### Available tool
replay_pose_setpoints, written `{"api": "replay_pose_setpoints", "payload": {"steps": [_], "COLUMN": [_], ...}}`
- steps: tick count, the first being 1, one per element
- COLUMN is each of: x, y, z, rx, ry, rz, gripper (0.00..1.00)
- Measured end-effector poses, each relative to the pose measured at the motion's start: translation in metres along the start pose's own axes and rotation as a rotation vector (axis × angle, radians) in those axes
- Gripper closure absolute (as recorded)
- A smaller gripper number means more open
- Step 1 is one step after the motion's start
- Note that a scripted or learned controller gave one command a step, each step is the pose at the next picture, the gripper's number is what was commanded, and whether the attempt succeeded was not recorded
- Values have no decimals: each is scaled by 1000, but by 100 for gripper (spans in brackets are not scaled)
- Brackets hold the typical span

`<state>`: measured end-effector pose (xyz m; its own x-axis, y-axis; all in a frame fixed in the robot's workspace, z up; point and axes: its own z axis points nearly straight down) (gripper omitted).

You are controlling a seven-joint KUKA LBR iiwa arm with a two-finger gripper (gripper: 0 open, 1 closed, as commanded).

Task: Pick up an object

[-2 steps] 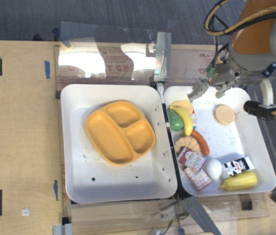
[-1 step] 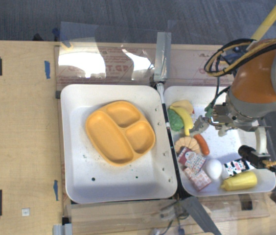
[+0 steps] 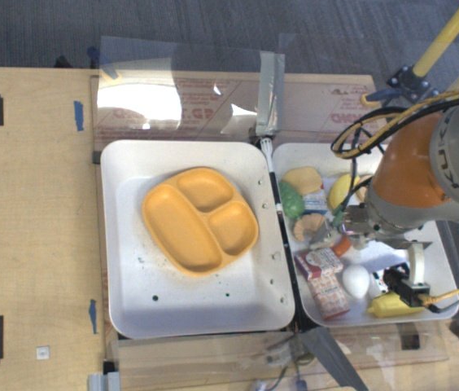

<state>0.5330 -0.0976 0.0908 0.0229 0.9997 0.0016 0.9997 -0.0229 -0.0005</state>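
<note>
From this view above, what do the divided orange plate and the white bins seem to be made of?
The orange plate looks like moulded plastic with a matte finish: even colour, rounded compartment walls, soft highlights. The left bin seems to be thin white plastic, slightly glossy, with speckled marks. The right bin looks the same.

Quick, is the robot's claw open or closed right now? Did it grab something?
Grey two-finger gripper: cannot be told. It is low in the shallow white right bin among the toy food, too cluttered to see a grab.
</note>
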Motion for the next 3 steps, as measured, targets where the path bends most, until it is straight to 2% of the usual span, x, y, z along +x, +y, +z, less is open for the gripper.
{"api": "replay_pose_setpoints", "payload": {"steps": [1,2,3], "x": [1,0,56], "y": [47,49,101], "z": [3,-6,-96], "rx": [-6,-9,-6], "ry": [-2,-2,0], "rz": [112,114,2], "gripper": [0,100,100]}}
